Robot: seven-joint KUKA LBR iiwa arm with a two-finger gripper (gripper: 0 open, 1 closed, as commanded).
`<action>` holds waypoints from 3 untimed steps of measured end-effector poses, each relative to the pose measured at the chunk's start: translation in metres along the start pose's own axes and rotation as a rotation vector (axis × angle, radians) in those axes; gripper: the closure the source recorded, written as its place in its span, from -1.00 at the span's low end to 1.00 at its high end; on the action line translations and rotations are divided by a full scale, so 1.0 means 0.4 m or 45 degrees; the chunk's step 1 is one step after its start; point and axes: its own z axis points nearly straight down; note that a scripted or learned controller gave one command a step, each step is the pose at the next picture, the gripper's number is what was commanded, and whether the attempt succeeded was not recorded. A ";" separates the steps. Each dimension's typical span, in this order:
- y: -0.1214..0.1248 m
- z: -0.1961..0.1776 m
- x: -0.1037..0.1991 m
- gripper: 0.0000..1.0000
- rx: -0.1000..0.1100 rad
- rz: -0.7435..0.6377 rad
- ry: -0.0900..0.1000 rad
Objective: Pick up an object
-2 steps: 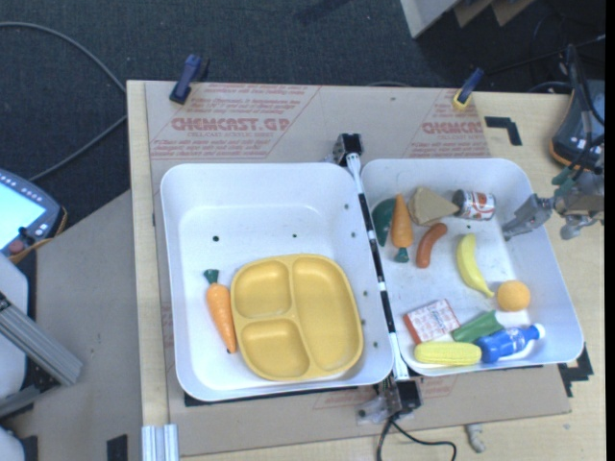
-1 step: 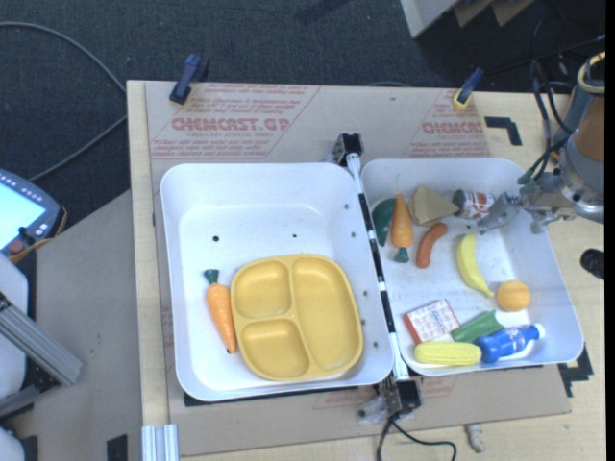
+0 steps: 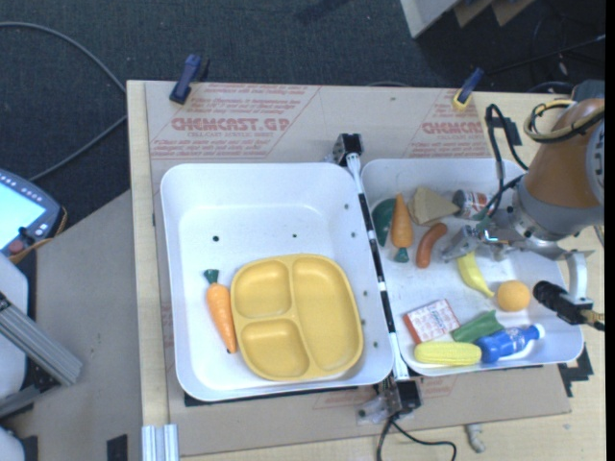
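The corn cob [image 3: 446,353] lies at the right bin's [image 3: 567,351] near edge, a blue bottle [image 3: 505,343] beside it. The gripper [image 3: 478,239] hangs low over a banana [image 3: 473,275] (nothing visibly clamped; whether it is apart or together, I cannot tell). An orange [image 3: 513,296] sits near.

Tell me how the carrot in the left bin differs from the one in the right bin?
The left-bin carrot lies alone on the bin floor beside the yellow tray; the right-bin carrot sits crowded among other toys. The left-bin carrot looks longer and slimmer, the right-bin carrot shorter and stubbier. Both are orange.
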 end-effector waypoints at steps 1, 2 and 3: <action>0.002 -0.026 -0.001 1.00 -0.004 0.001 -0.002; 0.107 -0.001 0.096 1.00 -0.003 -0.001 -0.001; 0.079 -0.001 0.174 1.00 0.000 0.000 0.000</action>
